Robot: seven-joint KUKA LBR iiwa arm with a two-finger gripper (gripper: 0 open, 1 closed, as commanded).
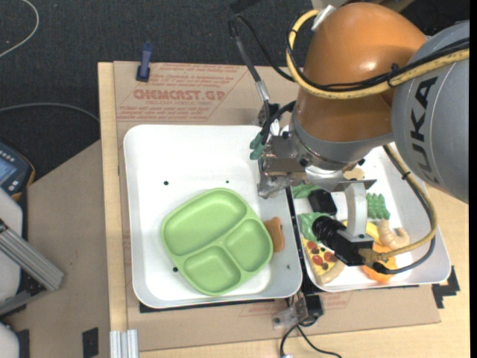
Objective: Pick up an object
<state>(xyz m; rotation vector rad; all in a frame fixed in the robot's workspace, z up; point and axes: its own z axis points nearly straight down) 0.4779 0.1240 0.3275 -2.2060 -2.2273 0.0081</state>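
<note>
Overhead, the grey arm (440, 118) with its orange band took up the most room, reaching in from the right and hanging over the line where the two bins met. Beneath it we saw the table (78, 200), covered with a cardboard sheet (186, 107) printed in red lettering, and on that sheet the two white bins side by side.

The left bin (186, 155) carried a green divided plate (216, 241), lying flat toward its near side with three compartments facing up. The right bin (399, 189) was partly hidden by the wrist.

The end effector (320, 189) sat low over the left part of the right bin, just beside the wall between the bins. The wrist covered it, so we could not tell whether it was released or clenched, nor whether it grasped anything.

The loose things lay close together in the right bin's near half. A toy pizza slice (322, 259) rested at the near left corner. A green toy vegetable (377, 206) lay further back on the right, with a pale yellow toy (391, 236) just in front of it and an orange piece (376, 273) nearest the front rim.

In the left bin, a small brown piece (276, 234) lay just beside the plate's right edge. A blue clip (144, 62) sat at the cardboard's far left corner.
</note>
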